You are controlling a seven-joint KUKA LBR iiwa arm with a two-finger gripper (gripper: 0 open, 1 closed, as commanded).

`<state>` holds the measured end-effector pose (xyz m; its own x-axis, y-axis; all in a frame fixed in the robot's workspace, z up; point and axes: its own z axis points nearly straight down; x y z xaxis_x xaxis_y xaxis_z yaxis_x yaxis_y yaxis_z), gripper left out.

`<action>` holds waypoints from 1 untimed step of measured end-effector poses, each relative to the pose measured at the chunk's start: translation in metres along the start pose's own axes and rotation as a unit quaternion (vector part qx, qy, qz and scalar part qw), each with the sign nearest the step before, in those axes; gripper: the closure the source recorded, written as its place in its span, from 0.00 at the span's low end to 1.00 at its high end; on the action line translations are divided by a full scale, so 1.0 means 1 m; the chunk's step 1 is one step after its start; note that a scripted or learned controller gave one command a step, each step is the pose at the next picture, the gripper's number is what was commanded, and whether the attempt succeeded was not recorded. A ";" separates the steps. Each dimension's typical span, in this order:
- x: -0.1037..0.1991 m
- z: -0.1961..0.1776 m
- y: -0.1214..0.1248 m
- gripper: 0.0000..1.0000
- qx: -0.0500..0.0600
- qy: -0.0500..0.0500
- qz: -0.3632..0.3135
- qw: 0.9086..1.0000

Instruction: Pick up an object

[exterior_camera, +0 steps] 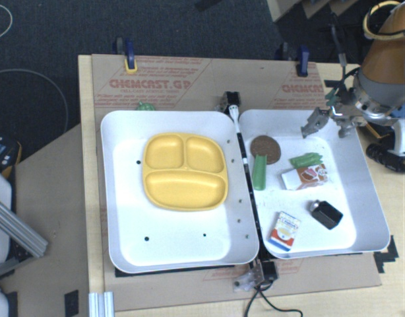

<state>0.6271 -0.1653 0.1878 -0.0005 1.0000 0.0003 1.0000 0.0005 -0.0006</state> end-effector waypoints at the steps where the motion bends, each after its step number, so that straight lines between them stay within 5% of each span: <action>1: -0.033 0.110 -0.003 0.00 0.004 0.001 0.002 1.000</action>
<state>0.6241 -0.1986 0.0780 0.0029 1.0000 0.0018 1.0000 -0.0029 -0.0092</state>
